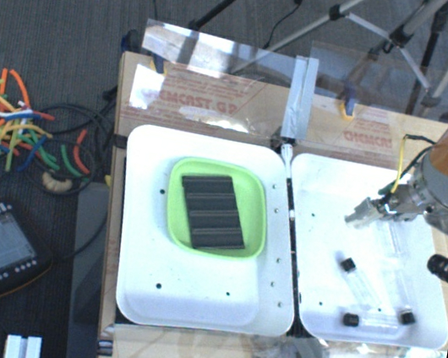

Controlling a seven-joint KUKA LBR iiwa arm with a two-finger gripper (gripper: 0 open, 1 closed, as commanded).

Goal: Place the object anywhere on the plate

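The green plate (217,209) sits in the middle of the left bin (186,296), with bare white floor all around it, and a dark ridged block (214,212) already lies flat on it, well inside the plate's rim. In the right bin (312,314), clear tubes with black caps (357,285) lie near the front edge and right side, and the back left part is open floor. Red writing on the cardboard behind the bins is too blurry to read, and the gripper (370,210) hangs low over the right bin's back part, but I cannot tell how wide it is or if it holds anything.
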